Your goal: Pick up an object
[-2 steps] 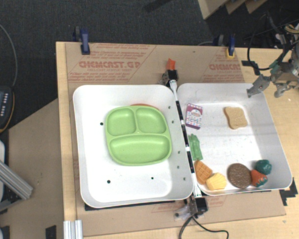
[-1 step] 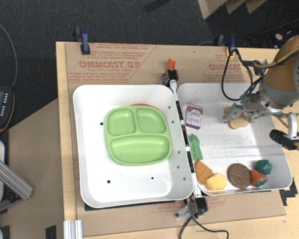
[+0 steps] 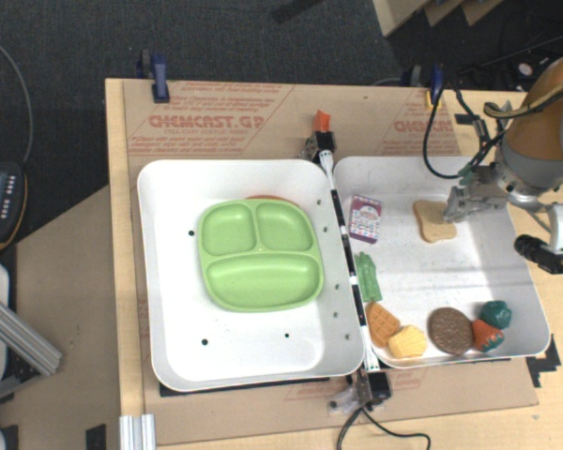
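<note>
In the left white bin (image 3: 169, 279) a light green plastic divided plate (image 3: 259, 255) lay near the middle, with a sliver of something red just showing behind its far rim.

In the right white bin (image 3: 507, 279), close to the left wall, sat a small purple and white packet (image 3: 364, 219), and nearer the front a narrow green wrapped piece (image 3: 368, 277) lay along that wall. Along the front edge ran a row: an orange waffle-like square (image 3: 383, 322), a yellow block (image 3: 407, 342), a round brown cookie-like disc (image 3: 449, 331), and a red and dark green toy vegetable (image 3: 491, 323) in the front right corner.

The likely target, a flat tan bread-slice-shaped piece (image 3: 435, 223), lay toward the far edge of the right bin, its long axis running roughly far to near. The hand (image 3: 458, 204) was directly at the slice's right far corner, seemingly touching or just above it, so the slice extended left and nearward from it. Whether the hand was spread or pressed together could not be told, and nothing was plainly seen pinched in it.
</note>
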### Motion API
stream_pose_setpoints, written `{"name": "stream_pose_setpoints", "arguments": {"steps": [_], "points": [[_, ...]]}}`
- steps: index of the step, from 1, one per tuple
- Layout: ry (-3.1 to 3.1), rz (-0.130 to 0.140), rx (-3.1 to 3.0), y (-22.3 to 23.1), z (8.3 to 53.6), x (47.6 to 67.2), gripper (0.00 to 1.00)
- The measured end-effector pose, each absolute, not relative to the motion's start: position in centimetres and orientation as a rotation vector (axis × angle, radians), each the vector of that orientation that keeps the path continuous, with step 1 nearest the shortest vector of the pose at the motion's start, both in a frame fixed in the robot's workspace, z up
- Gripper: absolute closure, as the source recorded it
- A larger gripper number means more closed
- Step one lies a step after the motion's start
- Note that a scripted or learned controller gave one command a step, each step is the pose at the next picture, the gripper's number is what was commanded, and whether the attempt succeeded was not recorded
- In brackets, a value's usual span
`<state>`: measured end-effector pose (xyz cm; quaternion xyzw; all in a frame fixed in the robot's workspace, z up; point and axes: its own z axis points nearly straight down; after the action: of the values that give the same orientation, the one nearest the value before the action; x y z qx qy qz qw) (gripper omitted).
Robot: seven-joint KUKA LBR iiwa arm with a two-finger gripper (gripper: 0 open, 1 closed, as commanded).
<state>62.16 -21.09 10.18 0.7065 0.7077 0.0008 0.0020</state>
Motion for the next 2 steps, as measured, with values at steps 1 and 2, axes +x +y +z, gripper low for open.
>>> {"name": "stream_pose_setpoints", "arguments": {"steps": [1, 2], "points": [[2.214, 0.015, 2.205, -18.3, 25.3, 61.8, 1.0], [2.221, 0.0, 2.219, -18.4, 24.2, 61.5, 0.0]]}}
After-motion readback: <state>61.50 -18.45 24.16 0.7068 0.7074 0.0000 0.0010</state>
